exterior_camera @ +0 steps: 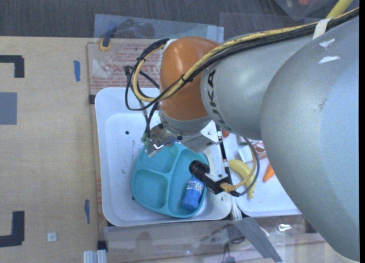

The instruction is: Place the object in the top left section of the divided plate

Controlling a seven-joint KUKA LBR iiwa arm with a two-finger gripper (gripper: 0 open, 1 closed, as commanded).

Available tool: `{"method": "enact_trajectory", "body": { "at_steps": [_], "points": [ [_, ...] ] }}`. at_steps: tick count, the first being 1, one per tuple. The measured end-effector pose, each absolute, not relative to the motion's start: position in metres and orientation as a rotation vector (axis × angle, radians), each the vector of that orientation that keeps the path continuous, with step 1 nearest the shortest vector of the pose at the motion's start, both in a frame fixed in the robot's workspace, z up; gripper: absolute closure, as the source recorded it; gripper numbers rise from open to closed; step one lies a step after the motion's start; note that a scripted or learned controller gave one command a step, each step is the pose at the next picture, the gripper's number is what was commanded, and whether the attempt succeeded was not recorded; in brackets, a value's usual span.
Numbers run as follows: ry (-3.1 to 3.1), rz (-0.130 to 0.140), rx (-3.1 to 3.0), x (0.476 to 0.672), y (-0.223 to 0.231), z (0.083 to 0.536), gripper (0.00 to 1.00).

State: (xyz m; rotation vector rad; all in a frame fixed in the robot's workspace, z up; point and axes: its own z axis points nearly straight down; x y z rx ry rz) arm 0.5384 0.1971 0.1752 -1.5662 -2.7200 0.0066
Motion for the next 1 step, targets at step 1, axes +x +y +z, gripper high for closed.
{"method": "enact_trajectory", "body": {
  "at_steps": [1],
  "points": [
    [-2.417,0.012,-1.999,0.4811,0.2018,0.1062,1.0]
  ]
}}
